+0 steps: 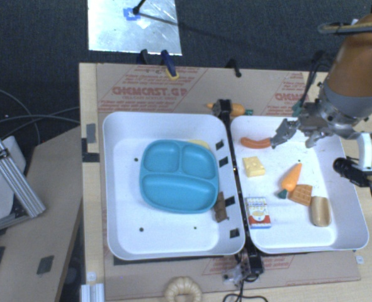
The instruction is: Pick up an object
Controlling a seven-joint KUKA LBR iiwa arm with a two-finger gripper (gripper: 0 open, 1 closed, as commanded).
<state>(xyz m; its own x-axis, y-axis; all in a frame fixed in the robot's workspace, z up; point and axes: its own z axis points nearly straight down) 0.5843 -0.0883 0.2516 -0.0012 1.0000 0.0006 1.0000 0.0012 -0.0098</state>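
The right white bin (349, 228) holds several toy foods. A reddish sausage (256, 143) lies at its far left, with a yellow cheese block (253, 166) just in front of it. An orange carrot (291, 177) lies mid-bin beside a brown waffle cracker (301, 194) and a tan bread roll (320, 211). A small printed carton (257, 210) lies near the front left. My gripper (296, 137) hangs over the bin's far part, right of the sausage and above the carrot. It is open, with nothing between its fingers (280, 136).
The left bin (119, 187) holds a blue divided plate (178, 175), a small brown item (221, 207) by its right wall and a pale yellow piece (201, 145) behind the plate. A black divider clip (223, 109) sits between the bins at the back.
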